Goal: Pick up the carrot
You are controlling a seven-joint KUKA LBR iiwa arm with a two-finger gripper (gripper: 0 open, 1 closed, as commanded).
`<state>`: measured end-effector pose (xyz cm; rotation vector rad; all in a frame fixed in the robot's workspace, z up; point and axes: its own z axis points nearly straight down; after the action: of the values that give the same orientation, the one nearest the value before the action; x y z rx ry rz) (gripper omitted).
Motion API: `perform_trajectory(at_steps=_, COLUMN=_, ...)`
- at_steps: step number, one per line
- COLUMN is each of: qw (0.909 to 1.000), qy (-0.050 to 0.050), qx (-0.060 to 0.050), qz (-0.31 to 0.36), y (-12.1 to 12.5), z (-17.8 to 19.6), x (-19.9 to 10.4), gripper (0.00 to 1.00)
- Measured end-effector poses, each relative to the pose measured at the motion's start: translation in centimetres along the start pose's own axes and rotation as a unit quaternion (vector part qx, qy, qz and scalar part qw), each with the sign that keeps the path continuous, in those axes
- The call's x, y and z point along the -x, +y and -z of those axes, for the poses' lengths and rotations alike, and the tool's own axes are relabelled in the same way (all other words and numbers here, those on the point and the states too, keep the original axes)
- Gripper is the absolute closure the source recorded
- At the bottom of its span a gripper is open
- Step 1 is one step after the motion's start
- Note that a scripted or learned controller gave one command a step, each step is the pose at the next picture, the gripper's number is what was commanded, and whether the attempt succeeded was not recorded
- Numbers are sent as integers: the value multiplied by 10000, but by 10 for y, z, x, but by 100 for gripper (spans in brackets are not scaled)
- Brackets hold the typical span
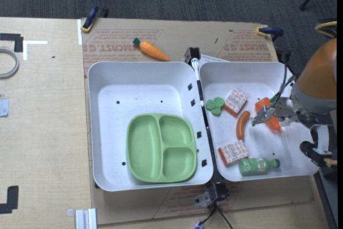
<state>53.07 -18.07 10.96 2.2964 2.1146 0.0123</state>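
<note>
Reaching in from the right, the arm (320, 80) sets its hand (263, 113) low inside the right bin (244, 73); whether the hand is open or closed cannot be told. An orange item (274, 124) lies just beside it. A sausage (242, 124) lies near its left. The carrot (151, 49) rests well apart on cardboard (123, 40), beyond the left bin (107, 131).

Divided plate (161, 148) lies in left bin (102, 88). Right bin (225, 69) holds bottle (258, 165) at front, sausage (242, 124) mid-bin, tool (263, 115) just right of it. Carrot (151, 49) lies on surface (43, 131) behind left bin.
</note>
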Motion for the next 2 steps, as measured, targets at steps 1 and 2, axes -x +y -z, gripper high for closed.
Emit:
perform_trajectory(at_steps=1, qw=10000, qy=8, qx=-27, qz=-11, y=-1, z=8, x=0, gripper=100)
perform_trajectory(at_steps=2, qw=10000, qy=7, qx=-27, qz=-10, y=-1, z=8, x=0, gripper=0)
